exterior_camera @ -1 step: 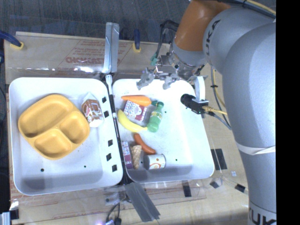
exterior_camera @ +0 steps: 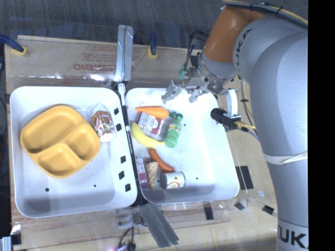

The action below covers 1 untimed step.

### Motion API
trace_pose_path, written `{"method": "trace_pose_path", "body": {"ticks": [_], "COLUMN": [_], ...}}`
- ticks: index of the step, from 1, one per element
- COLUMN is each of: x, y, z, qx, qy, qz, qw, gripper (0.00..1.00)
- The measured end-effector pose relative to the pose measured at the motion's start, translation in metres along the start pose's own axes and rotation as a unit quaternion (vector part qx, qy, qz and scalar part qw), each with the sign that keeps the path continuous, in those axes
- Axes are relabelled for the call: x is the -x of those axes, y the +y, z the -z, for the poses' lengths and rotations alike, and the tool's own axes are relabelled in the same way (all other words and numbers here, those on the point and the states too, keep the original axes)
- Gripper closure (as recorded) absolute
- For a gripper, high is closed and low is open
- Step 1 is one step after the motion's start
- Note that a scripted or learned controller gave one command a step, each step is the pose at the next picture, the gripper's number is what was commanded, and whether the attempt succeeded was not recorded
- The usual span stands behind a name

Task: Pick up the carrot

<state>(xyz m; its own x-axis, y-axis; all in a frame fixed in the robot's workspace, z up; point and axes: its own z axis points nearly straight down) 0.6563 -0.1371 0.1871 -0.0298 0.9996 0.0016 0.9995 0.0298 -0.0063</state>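
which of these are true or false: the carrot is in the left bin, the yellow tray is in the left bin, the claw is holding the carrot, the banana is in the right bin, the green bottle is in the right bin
1. The carrot is in the left bin. False: it lies in the right bin, near its far edge.
2. The yellow tray is in the left bin. True.
3. The claw is holding the carrot. False: nothing shows between its fingers; it hangs over the right bin's far edge, just right of the carrot.
4. The banana is in the right bin. True.
5. The green bottle is in the right bin. True.
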Motion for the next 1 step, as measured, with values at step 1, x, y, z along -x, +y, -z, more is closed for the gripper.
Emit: {"method": "trace_pose_path", "body": {"ticks": [1], "x": [0.028], "y": [-0.0003], "z": [0.0666], "qx": [0.003], "qy": [-0.001], "qz": [-0.013], "qw": [0.9999], "gripper": [0.0]}}
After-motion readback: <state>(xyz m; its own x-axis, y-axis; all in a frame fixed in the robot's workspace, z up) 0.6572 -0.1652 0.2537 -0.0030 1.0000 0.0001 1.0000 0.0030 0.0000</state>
